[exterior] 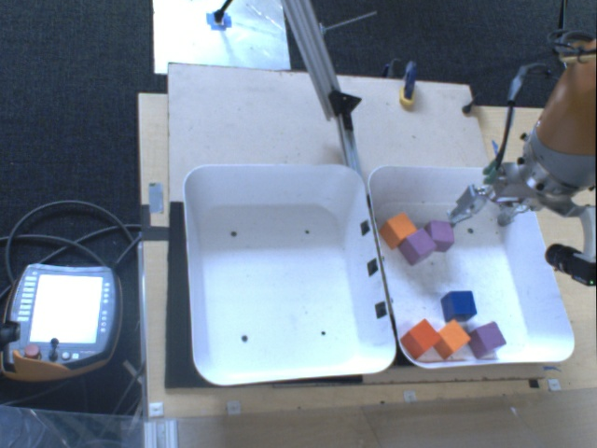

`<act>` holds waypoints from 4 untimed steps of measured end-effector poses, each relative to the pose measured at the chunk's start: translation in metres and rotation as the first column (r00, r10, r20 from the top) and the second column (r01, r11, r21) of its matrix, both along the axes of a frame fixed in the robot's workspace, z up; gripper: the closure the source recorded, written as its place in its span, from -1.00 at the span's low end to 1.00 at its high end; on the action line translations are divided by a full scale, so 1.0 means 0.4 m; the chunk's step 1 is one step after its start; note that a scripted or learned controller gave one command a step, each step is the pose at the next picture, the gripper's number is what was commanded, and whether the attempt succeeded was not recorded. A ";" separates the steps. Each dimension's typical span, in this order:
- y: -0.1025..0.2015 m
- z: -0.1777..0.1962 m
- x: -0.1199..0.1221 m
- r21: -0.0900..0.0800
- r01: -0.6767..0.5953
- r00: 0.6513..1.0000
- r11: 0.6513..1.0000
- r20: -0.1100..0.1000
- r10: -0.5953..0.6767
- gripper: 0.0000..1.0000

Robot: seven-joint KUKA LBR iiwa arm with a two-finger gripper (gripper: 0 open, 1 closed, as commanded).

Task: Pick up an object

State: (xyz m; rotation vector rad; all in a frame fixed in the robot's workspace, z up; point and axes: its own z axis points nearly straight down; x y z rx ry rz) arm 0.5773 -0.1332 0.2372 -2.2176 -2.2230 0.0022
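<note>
Single fixed camera, mounted high above the surface (280, 110), looking down at a slant, not straight overhead. Far edge of the scene sits toward 12 o'clock, near edge toward 6. Set back far enough to take in both bins whole: left bin (201, 278) about centre frame, right bin (550, 278) toward 3 o'clock, its rim near the frame edge. Dark floor (65, 82) fills 9 to 11 o'clock. Arm (569, 129) enters at 2 to 3 o'clock, cut off by the frame. A slanted pole (312, 45) crosses at 12 o'clock.
</note>
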 end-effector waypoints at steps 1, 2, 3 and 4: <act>0.020 -0.149 0.004 0.001 0.000 1.000 1.000 -0.002 0.000 -1.00; 0.007 -0.293 0.008 0.002 0.002 1.000 1.000 0.005 -0.002 -1.00; 0.005 -0.257 0.012 -0.001 -0.002 1.000 1.000 0.010 0.002 1.00; 0.021 -0.142 0.019 -0.001 -0.002 1.000 1.000 0.008 0.002 1.00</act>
